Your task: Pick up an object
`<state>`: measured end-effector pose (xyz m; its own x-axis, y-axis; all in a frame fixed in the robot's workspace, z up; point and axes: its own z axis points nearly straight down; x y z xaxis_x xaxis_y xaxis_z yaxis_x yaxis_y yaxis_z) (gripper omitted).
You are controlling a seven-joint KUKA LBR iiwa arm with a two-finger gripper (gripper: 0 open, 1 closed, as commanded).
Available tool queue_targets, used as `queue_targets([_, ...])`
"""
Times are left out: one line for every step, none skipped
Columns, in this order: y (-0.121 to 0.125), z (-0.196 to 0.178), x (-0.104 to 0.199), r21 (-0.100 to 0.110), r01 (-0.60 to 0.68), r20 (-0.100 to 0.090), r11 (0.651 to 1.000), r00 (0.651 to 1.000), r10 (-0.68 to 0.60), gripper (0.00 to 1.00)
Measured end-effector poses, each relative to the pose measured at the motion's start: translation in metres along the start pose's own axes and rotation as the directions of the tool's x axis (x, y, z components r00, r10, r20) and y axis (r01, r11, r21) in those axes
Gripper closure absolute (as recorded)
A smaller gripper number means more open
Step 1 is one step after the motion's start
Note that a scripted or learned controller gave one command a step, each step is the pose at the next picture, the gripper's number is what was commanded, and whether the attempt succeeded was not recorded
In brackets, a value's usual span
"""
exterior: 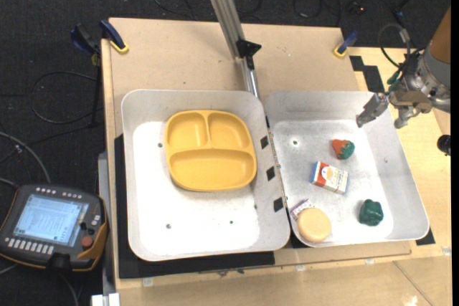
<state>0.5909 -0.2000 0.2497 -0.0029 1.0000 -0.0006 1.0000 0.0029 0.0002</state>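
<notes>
Gripper [385, 113] hanging over the right bin's [401, 222] far right corner, fingers spread, nothing between them

Right bin is holding a strawberry toy [343, 148], a small red-and-white carton [329, 177], a green lump [371, 212] and a round tan disc [314, 224]. A yellow divided plate [211, 150] is sitting in the left bin [143, 226]. A teach pendant [50, 224] is lying bottom left.

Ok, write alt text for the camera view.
A robot gripper hovers open over the far edge of the right bin, which holds a strawberry, small carton, green toy and round bun. The left bin holds a yellow divided plate.
</notes>
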Motion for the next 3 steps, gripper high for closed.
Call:
queue_targets([0.000, 0.000, 0.000, 0.000, 0.000, 0.000, 1.000, 1.000, 0.000, 0.00])
queue_targets([-0.007, 0.061, -0.003, 0.007, -0.004, -0.002, 1.000, 1.000, 0.004, 0.00])
queue_targets([-0.014, 0.108, -0.005, 0.006, -0.004, -0.002, 1.000, 1.000, 0.004, 0.00])
